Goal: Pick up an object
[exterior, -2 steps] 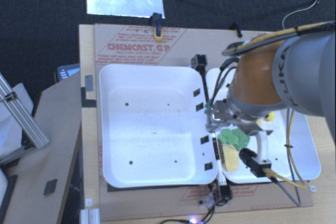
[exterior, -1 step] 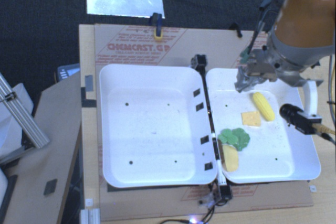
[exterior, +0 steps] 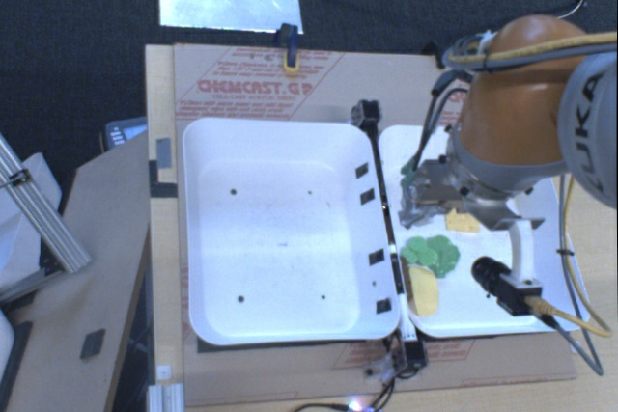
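Note:
My gripper hangs low over the left part of the right bin, under the orange wrist band. Just below it lies a green leafy object. A pale yellow oblong object rests in front of the green one, near the bin's front left corner. A small yellow block lies to the right of the gripper, partly under the arm. I see nothing held between the fingers, which are too dark and small to read.
The left bin sits beside the right one, split from it by a black-clipped divider. A blue and yellow clamp stands at the back of the board. The arm covers much of the right bin.

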